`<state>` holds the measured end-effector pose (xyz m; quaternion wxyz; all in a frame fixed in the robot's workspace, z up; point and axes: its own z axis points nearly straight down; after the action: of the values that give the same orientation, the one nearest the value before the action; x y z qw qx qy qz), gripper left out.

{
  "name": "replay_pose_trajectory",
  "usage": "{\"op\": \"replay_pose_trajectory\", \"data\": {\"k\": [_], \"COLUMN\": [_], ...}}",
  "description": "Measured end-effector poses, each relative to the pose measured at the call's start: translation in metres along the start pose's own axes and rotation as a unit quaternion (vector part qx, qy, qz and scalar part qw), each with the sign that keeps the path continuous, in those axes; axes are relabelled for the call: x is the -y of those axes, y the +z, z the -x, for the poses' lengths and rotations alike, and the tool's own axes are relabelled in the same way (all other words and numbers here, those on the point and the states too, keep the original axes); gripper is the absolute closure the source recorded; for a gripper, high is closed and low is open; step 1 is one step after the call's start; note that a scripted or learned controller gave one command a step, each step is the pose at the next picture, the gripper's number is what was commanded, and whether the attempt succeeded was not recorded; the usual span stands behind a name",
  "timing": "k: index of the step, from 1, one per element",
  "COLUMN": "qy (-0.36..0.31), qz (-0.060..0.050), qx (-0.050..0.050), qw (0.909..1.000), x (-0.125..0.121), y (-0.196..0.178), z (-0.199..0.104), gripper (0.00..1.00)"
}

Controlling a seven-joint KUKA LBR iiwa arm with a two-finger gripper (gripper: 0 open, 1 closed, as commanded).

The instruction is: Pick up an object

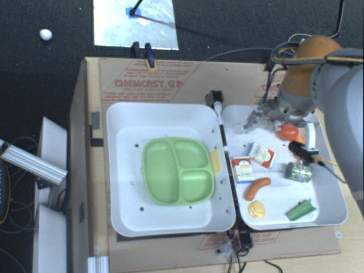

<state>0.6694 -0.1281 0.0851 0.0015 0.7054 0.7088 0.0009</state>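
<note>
The gripper (pixel 255 120) is sitting at about 11 o'clock in the right bin (pixel 335 209), close to the far wall. I cannot tell whether it is open or closed, and no object is visibly in its hold. The likeliest failure is a grasp on nothing, since the floor right under it is looking bare. The nearest candidate, a red-orange piece (pixel 288 132), is lying at the gripper's 4 o'clock, partly tucked beneath the wrist. Its rounded shape is probably making it prone to rolling away if nudged. The two small cartons (pixel 261 154) are lying just beside each other at the gripper's 6 o'clock, so going for one is risking a shove to the other. The sausage (pixel 257 187) and the can (pixel 298 172) are lying farther off, toward 6 and 4 o'clock. A low sweep toward 9 o'clock is risking a scrape on the bin's rim.
</note>
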Motion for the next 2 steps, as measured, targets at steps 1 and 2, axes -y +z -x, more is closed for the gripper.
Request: {"op": "replay_pose_trajectory", "data": {"k": [1, 2], "qy": [0.001, 0.000], "qz": [-0.001, 0.000], "qx": [0.000, 0.000], "qw": [1.0000, 1.0000], "x": [0.056, 0.000], "y": [0.000, 0.000], "z": [-0.002, 0.016], "gripper": [0.00, 0.00]}}
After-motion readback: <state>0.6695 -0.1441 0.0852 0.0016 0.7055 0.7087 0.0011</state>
